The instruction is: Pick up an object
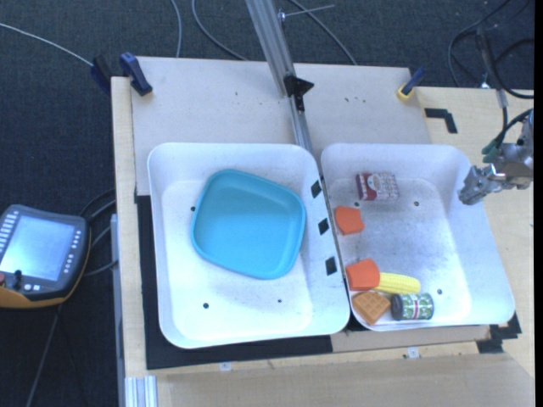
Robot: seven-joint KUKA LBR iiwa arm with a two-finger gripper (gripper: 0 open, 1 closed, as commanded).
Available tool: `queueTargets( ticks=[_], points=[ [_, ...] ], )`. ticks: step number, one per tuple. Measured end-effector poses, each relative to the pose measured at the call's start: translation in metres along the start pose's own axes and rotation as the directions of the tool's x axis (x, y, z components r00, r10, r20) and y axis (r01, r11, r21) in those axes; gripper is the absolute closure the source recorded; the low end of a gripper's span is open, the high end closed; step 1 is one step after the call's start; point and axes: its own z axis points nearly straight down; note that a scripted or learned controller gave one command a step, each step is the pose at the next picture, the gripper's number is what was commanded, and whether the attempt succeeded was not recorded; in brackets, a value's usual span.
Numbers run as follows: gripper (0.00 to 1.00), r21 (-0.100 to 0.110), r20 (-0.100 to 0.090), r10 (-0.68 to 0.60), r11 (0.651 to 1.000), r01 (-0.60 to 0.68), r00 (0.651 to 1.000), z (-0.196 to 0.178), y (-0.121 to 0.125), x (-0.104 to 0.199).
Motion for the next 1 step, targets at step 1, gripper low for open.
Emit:
queueTargets(
  ticks=[1],
  points=[
    [1.00,0.005,-0.001,0.000,1.000,0.000,1.000,-0.0035,0.0003,0.0001]
  ],
)
